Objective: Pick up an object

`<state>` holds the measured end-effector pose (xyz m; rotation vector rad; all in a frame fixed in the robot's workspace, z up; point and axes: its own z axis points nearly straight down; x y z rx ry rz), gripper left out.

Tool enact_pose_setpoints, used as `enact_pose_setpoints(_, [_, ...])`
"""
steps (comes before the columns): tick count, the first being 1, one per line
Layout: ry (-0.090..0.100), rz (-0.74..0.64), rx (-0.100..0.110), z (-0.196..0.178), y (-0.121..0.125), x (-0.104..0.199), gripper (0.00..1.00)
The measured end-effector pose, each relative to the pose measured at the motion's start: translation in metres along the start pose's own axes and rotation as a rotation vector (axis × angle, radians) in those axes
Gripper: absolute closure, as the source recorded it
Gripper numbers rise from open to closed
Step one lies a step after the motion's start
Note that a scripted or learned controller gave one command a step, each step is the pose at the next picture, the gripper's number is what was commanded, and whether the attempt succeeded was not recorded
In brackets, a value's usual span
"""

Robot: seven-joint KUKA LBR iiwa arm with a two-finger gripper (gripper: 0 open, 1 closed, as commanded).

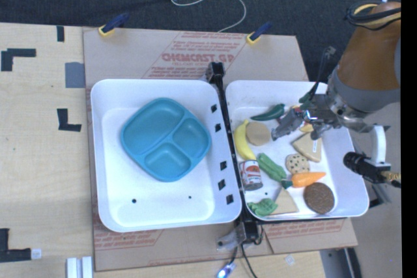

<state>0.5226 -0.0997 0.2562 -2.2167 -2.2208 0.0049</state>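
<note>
Gripper sits low over the right bin, reaching in from the right; finger spacing cannot be made out, and no item is seen between them. Tan round piece lies just left of it, touching the banana. Dark green pepper lies just up-left. Cheese wedge lies just below-right. Blue plate rests in the left bin.

Blue plate in left bin; food toys right.
</note>
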Motion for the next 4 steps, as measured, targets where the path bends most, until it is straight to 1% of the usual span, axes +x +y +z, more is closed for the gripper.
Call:
enact_pose_setpoints(1, [0.003, -0.005, 0.003, -0.008, -0.04, 0.061, 0.0])
enact_pose_setpoints(2, [0.0, -0.002, 0.006, -0.016, -0.039, 0.058, 1.0])
enact_pose_setpoints(3, [0.002, -0.011, -0.004, -0.058, -0.038, 0.152, 1.0])
enact_pose_setpoints(4, [-0.003, 0.004, 0.001, -0.055, -0.039, 0.1, 1.0])
